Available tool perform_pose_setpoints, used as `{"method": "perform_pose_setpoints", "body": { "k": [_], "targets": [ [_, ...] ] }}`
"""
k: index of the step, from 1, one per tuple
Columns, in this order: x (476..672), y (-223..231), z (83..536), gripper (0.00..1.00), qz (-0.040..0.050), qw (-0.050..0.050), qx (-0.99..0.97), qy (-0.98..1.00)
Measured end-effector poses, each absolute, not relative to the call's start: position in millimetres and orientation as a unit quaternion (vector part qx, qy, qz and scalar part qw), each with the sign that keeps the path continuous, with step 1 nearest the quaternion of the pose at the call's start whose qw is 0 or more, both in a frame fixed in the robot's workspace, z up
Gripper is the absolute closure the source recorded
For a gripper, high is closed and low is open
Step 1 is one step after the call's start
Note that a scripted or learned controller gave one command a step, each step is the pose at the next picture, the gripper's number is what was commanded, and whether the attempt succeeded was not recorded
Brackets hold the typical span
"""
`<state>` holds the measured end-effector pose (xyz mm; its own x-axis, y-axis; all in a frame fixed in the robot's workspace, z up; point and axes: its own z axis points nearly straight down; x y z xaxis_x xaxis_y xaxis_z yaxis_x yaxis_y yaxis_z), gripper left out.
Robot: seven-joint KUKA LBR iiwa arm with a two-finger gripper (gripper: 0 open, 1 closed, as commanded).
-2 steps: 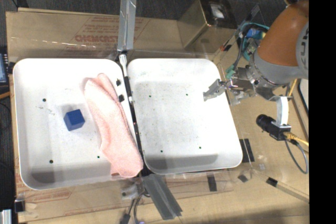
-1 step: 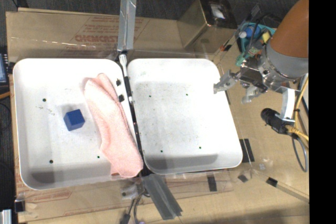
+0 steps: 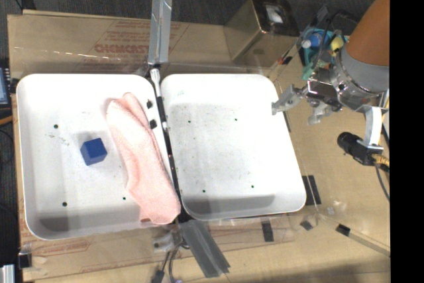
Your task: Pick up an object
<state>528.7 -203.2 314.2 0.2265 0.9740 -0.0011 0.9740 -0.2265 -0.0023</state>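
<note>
Two shallow white bins sit side by side on the bench: left bin (image 3: 40,142), right bin (image 3: 225,142). A grey metal bar (image 3: 159,30) stands at the far end of the seam between them, over flattened brown cardboard (image 3: 86,43) with red print. A tan box (image 3: 262,26) lies beyond the right bin's far corner; black tape strips (image 3: 311,189) mark the wooden benchtop (image 3: 344,202) near its front corner.

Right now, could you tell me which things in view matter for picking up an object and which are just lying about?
For the job:
- blue cube, in the left bin
- pink cloth, draped along that bin's right side
- end effector, outside the right bin's right rim

Lying about:
- brown box behind the bins
- cardboard sheet under the bins
- black tape strips on the bench
</note>
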Motion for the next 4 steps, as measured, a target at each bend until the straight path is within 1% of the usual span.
{"method": "perform_pose_setpoints", "body": {
  "k": [1, 2, 3, 4],
  "targets": [
    [526.9, -204, 296, 0.00, 0.0008, 0.001, -0.760, -0.650],
    [544.4, -205, 321, 0.00, 0.0010, 0.001, -0.762, -0.647],
    [546.9, -196, 287, 0.00, 0.0011, 0.001, -0.731, -0.682],
    [550.4, -206, 290, 0.00, 0.0008, 0.000, -0.735, -0.679]
  ]
}}
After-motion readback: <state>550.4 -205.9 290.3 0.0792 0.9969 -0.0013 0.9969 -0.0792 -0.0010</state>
